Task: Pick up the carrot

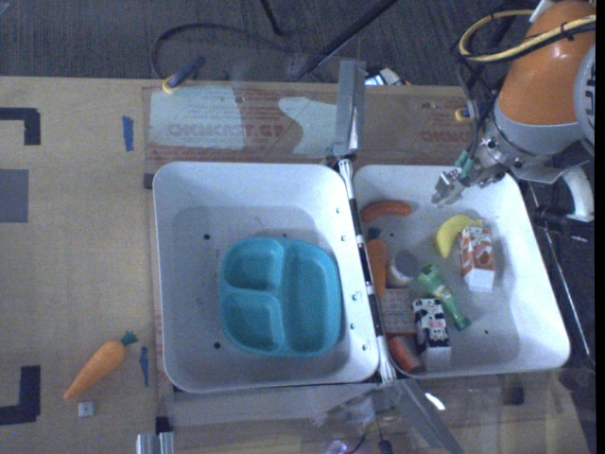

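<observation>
Risk first: your carrot lies on the bench outside the bins, near left, well apart from the gripper over the right bin; reach may fall short. You cannot tell its grip state. Smooth tapered plastic could slip or roll.

A blue three-compartment plastic tray lies in the left white bin; an orange toy carrot lies on the table, left of that bin.

Grey arm, orange band, yellow cable
</observation>
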Robot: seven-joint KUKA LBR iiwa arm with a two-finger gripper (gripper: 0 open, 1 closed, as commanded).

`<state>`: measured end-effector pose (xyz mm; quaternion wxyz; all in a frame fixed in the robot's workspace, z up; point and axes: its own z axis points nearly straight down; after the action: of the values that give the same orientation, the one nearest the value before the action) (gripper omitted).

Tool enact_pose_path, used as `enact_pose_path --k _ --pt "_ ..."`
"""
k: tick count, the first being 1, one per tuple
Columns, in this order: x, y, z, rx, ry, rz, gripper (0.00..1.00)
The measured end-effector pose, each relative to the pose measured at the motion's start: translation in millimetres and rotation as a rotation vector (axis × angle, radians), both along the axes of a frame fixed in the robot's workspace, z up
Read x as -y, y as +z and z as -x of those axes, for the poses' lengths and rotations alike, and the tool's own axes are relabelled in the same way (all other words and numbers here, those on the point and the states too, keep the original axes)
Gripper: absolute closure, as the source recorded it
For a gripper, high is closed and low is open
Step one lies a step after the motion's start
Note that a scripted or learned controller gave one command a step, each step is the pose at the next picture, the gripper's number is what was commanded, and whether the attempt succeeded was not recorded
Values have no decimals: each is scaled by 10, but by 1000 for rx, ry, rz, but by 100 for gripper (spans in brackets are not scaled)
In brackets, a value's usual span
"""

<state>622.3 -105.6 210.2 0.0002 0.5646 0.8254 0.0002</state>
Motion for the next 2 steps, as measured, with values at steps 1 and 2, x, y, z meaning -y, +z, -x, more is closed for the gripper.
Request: enact_pose_path --k 1,2 --pt "-438 370 33 3 -77 1 100" --pt "-716 28 373 -1 137 0 100"
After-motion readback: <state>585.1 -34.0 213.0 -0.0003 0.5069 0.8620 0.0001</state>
